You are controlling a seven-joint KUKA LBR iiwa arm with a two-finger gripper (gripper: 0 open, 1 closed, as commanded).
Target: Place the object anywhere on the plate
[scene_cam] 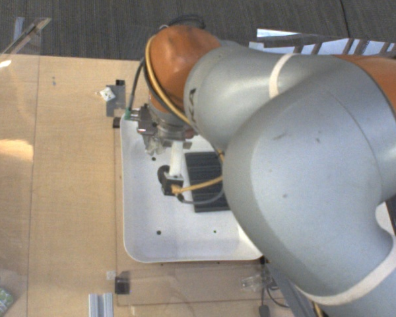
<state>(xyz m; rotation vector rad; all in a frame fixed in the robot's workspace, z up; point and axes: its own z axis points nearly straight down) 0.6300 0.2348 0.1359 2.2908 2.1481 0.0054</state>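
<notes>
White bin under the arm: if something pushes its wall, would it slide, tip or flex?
The white bin looks broad and shallow, so tipping seems unlikely. A dark fitting sits by its far left corner, so it is probably held against sliding. Its thin rim and rounded corners suggest moulded plastic that might flex slightly.

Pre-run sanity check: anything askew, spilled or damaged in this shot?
Nothing stands out. The white bin lies flat on the bench, with no spill or crack on its visible floor and rim. The arm covers much of the scene, so whatever is under it can't be judged.
</notes>
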